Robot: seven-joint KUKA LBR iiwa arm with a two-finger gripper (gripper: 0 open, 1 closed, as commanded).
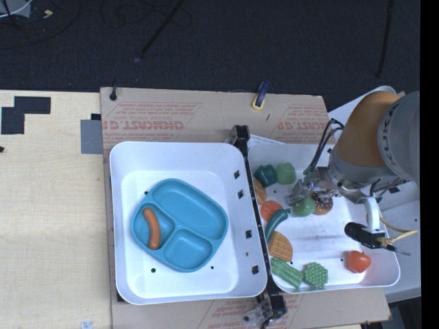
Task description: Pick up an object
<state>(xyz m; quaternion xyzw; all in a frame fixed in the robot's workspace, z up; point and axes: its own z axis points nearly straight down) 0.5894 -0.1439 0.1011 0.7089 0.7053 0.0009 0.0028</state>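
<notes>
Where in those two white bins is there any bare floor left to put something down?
Left bin: a bare strip along its near edge, below the blue tray, which holds a sausage. Right bin: bare floor between the waffle and the red tomato. Its left side, around the gripper, is crowded with toy food.

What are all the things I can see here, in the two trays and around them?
white bins: 2, white, side by side on the bench
divided plate: 1, blue, in the left bin
toy sausage: 1, orange, in the plate's left compartment
green toy foods: about 6, green, right bin, mostly along its left side and near edge
orange toy foods: about 3, orange, right bin, left side
red toy: 1, red, right bin, near right corner
clamp: 1, blue and yellow, on the cardboard's far edge
cardboard: 1 sheet, brown, under the bins
arm: 1, grey with orange band, entering from the right
gripper: 1, dark, low over the right bin's toys
</notes>
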